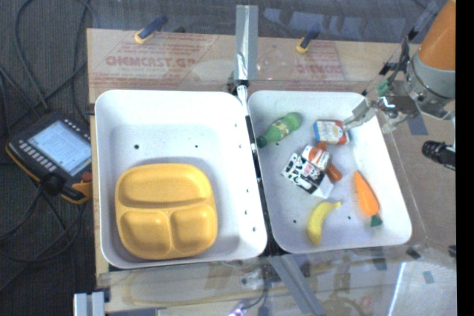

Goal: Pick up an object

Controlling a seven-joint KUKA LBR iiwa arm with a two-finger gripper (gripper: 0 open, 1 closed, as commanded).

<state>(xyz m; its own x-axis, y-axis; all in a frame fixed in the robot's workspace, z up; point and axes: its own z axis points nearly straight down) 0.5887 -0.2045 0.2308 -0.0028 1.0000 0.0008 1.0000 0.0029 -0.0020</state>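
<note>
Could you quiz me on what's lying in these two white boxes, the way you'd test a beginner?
1. True or false: the yellow tray lies in the same bin as the banana.
2. Which item lies nearest the tool? A) the green bottle B) the small carton C) the carrot
3. Fill in: the banana lies near the right bin's ____ edge in the camera view.

Key: 1. False; the tray is in the left bin. 2. B. 3. Bottom.
</note>
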